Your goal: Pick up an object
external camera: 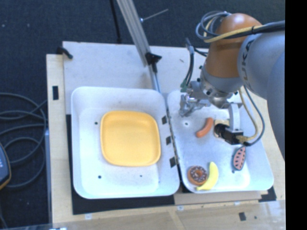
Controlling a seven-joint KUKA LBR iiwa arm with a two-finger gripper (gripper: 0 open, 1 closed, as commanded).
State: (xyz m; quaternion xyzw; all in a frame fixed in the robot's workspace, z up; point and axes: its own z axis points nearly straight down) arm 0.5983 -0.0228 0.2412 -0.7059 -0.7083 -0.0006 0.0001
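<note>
In the right bin (254, 176) lie an orange sausage (205, 127), a brown doughnut (196, 175), a yellow banana (211, 176) touching the doughnut, and a watermelon slice (239, 158). My gripper (197, 107) hangs over the bin's far left part, just above and left of the sausage. The grey arm with its orange band (230, 37) covers the gripper from above. Nothing can be seen held in it.
A square yellow plate (130, 138) lies in the left bin (81, 104). A slanted metal rod (136, 28) rises from the back between the bins. Cables and a black part (225, 132) hang beside the gripper, right of the sausage.
</note>
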